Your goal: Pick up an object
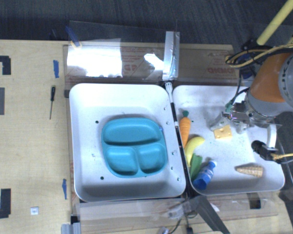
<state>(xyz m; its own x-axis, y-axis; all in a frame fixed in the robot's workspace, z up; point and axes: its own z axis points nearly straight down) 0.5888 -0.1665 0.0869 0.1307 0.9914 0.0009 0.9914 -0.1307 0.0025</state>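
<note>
You are looking down on a pale wooden bench (pixel 24 145) with black corner marks, backed by dark floor along the top. Two shallow white bins sit side by side on it. The left bin (pixel 83 106) holds a blue divided plate (pixel 133 146) at its centre, its one long compartment toward twelve o'clock and two smaller ones toward six.

The right bin (pixel 268 182) carries the loose items. Along its nine o'clock wall a toy carrot (pixel 185 128) stands lengthwise with its green top toward twelve. Just below it lies a yellow banana (pixel 193 146), touching the carrot's lower end, then a green piece (pixel 195 163) whose kind you cannot make out, and a blue bottle (pixel 204 176) at about seven o'clock, tilted with its cap toward the bin's middle. A tan ridged piece, like a small corn cob (pixel 249 170), lies flat at about five o'clock, apart from the others.

The arm (pixel 276 79) reaches in from three o'clock, orange band above the wrist. The gripper (pixel 229 123) hangs low over the bin's upper middle, with a yellow cheese wedge (pixel 222 132) right at its tip. You cannot tell whether the wedge is pinched between the jaws or merely lying beneath them.
</note>
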